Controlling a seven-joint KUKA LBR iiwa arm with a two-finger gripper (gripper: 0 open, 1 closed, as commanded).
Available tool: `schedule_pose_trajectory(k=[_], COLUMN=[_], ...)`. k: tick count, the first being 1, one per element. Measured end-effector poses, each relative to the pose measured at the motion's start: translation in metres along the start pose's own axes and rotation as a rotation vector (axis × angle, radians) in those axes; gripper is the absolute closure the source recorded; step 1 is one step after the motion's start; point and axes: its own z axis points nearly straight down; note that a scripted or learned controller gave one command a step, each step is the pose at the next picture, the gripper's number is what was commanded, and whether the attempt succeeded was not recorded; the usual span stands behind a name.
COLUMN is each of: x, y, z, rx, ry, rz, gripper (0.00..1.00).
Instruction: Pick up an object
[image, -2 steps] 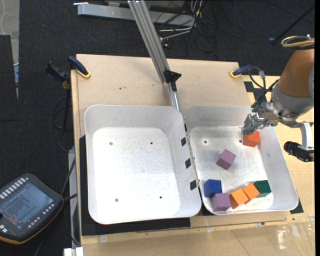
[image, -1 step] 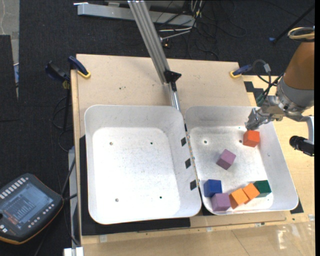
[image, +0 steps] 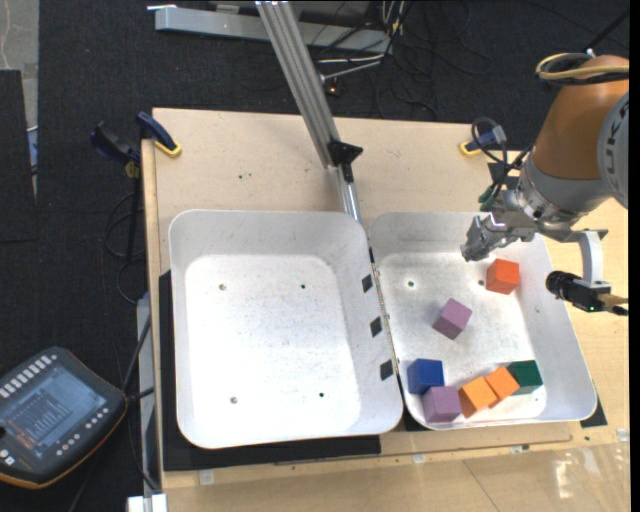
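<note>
Arm: the gripper hangs over the right bin at its 12 o'clock end; whether it is spread or pressed together cannot be told (too small and dark).
Nearest object: an orange cube, just beside the gripper at its 5 o'clock.
Mid-bin: a purple cube, tilted.
Six o'clock edge: blue cube, second purple cube, two orange blocks, green block, clustered.
Left bin: at 9 o'clock, alongside.

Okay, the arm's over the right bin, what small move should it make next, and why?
Probably shift the gripper slightly toward the orange cube and lower onto it. That cube lies nearest, just beside the gripper, apart from the other blocks, in the right bin.
</note>
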Motion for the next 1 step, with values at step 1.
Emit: schedule_pose_trajectory(k=[1], x=[0.0616], y=[0.0101], z=[-0.0072], rx=[-0.002], ry=[0.001], rz=[-0.002], gripper=[1.0])
